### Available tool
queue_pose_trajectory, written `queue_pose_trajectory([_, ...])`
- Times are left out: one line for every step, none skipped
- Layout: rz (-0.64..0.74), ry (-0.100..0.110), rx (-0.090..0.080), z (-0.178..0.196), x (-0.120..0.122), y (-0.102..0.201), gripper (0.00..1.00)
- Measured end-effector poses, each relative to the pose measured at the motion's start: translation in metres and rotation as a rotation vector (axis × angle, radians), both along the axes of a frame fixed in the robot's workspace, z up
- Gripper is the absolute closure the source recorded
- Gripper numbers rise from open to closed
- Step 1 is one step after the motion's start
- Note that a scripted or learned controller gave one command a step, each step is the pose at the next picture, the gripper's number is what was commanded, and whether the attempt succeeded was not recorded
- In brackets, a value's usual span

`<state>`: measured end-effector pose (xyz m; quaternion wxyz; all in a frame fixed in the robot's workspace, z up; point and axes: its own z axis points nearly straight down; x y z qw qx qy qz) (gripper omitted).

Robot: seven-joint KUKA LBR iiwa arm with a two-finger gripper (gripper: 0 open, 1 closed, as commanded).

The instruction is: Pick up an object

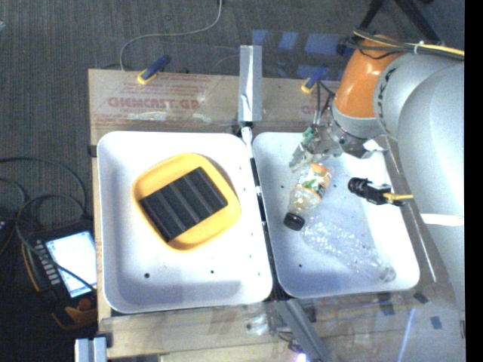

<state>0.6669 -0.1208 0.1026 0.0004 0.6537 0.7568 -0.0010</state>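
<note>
Orange-banded arm has its gripper (311,148) low over the right bin (287,270), just above the small bottle (308,193) lying there, seemingly the approach step; whether it is spread or clenched I cannot tell, and the next move calls for descending squarely.

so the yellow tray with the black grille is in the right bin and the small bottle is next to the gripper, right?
Not quite. The camera view shows the yellow tray with the black grille lying in the left bin, not the right one. The rest holds: the small bottle lies in the right bin, just below the gripper.
</note>
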Motion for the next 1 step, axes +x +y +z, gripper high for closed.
queue_pose_trajectory([0.222, -0.001, -0.001, 0.0877, 0.0013, 0.0097, 1.0])
